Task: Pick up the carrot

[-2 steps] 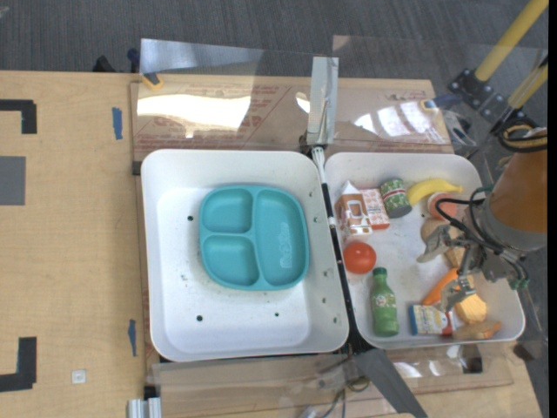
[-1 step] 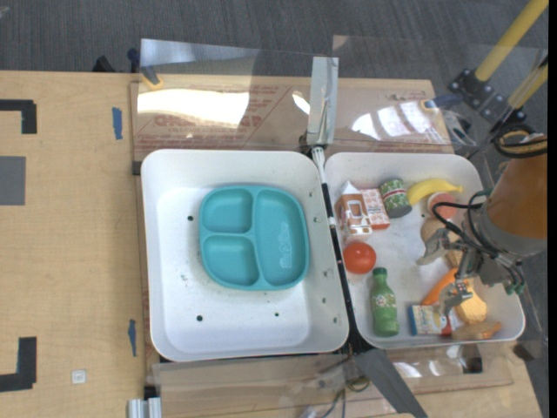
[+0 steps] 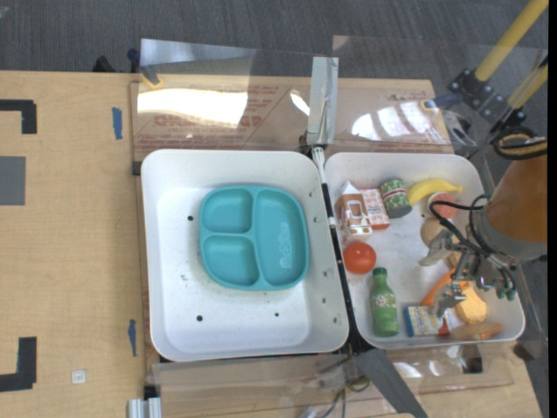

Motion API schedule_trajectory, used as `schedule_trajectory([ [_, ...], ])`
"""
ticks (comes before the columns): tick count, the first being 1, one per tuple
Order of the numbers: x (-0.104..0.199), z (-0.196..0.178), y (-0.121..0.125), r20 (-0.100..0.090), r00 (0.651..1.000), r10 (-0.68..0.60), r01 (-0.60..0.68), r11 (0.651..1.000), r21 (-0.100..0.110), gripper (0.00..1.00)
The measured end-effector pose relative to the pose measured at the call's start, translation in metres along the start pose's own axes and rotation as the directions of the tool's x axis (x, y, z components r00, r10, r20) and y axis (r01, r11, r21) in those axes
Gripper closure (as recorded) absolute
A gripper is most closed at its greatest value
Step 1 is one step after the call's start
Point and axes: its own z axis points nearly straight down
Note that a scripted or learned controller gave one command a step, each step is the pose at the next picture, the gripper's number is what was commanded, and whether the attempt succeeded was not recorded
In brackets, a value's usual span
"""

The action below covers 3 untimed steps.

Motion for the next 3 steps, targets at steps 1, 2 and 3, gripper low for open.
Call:
schedule_trajectory([
  [1,0.016,0.0,0.023,0.01,0.999,0.038,-0.038,0.999,-0.002,0.0],
  [2,0.014,-0.011,0.025,0.013,0.999,0.034,-0.034,0.999,-0.004,1.0],
  [3,0.003,-0.077,0.063,-0.013,0.998,-0.066,0.066,0.998,-0.011,1.0],
])
